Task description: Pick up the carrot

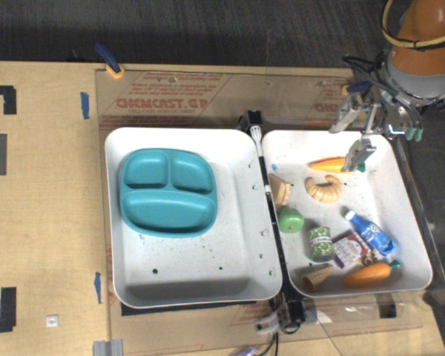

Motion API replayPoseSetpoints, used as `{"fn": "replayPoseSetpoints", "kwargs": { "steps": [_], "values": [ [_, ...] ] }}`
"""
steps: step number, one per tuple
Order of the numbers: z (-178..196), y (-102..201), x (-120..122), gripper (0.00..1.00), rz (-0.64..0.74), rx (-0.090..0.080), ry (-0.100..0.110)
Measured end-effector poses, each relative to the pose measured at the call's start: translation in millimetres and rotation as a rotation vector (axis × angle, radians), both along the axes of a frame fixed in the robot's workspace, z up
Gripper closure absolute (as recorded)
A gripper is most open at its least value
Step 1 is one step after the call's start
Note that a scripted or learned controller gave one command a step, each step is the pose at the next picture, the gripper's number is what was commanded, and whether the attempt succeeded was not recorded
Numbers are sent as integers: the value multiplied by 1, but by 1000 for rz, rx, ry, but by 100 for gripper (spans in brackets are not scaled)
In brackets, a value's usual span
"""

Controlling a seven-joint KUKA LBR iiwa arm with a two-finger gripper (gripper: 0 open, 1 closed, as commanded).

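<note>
An orange, tapered carrot (325, 165) lies flat in the far part of the right bin (411, 221), pointing left. My gripper (358, 156) hangs at the carrot's right end, and its tip overlaps that end in the camera view. I cannot see whether it touches the carrot. A second orange, carrot-like piece with a green tip (368, 274) lies by the near right wall of the same bin.
The right bin also holds a croissant (324, 188), a green apple (291, 221), a green can (320, 242), a blue bottle (371, 233), a small packet (348, 251) and a cork-like piece (317, 276). A teal divided plate (167, 192) sits in the left bin (208, 273).
</note>
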State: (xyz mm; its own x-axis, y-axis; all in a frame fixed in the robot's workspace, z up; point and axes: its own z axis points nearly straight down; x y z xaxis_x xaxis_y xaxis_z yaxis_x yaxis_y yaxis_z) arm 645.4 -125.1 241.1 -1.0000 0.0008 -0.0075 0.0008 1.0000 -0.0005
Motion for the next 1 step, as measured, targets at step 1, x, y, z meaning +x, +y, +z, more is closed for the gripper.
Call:
{"fn": "replayPoseSetpoints", "kwargs": {
  "steps": [1],
  "values": [
    [-128, 24, 7, 0, 145, 4, 12]
  ]
}}
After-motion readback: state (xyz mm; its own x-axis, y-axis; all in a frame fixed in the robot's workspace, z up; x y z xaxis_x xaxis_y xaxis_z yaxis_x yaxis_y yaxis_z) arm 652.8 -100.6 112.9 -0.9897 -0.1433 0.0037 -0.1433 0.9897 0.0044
